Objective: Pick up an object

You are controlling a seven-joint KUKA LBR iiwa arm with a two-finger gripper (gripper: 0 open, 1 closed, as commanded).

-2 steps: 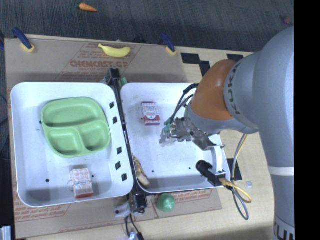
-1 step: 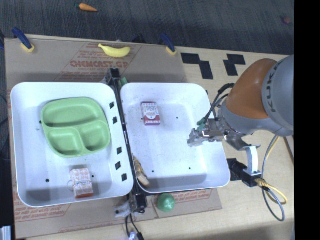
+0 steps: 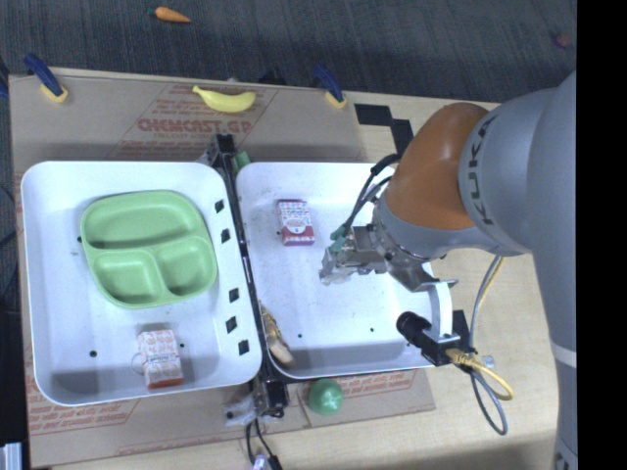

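Note:
A small red and white carton (image 3: 294,221) lies in the right bin (image 3: 313,355), near its back left. My gripper (image 3: 338,259) hangs over the middle of that bin, a little to the right of and in front of the carton, apart from it. The grey arm with its orange band covers the bin's right side. A tan object (image 3: 277,346) rests at the right bin's front left corner. In the left bin (image 3: 44,262) sit a green divided plate (image 3: 149,246) and a second small carton (image 3: 159,356) in front of it.
A yellow banana (image 3: 225,97) lies on the cardboard behind the bins. A green ball (image 3: 325,396) sits on the bench in front of the right bin. Blue clamps (image 3: 46,76) hold the cardboard's back edge. Cables (image 3: 487,380) trail at the front right.

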